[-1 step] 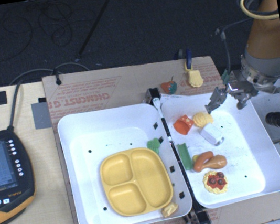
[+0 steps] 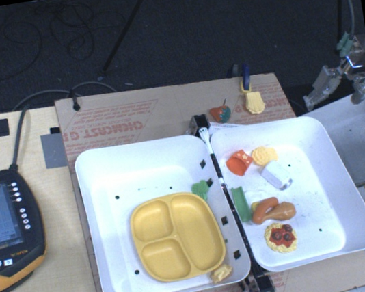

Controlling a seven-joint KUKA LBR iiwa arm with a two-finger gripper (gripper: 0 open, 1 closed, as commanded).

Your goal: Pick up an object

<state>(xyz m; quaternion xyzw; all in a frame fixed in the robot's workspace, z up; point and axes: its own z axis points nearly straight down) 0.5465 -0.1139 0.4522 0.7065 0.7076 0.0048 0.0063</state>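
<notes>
Camera view. Landmark: the yellow divided plate, lying flat in the left bin.

1. Gripper: far up and to the right of the plate, beyond the outer corner of the right bin, at the frame's edge. It is partly cut off and tangled with cabling. Whether it is released or clenched cannot be told. Nothing is seen in its grasp.
2. Candidate objects lie right of the plate, across the divide, in the right bin:
   - an orange-red piece;
   - a yellow ridged piece just beside it;
   - a pale cylinder;
   - a green block against the divide;
   - a sausage-shaped piece touching a brown piece;
   - a small round tart with red topping.
3. A green scrap sits at the plate's upper right corner and a small yellow lump at its lower right. Both are too small to identify.
4. Above the plate, outside the bins on the cardboard sheet, lie a blurred red-and-green item and a yellow item with a blue stem.
5. Far left of the plate, a handheld control pendant is cut off by the frame.
</notes>
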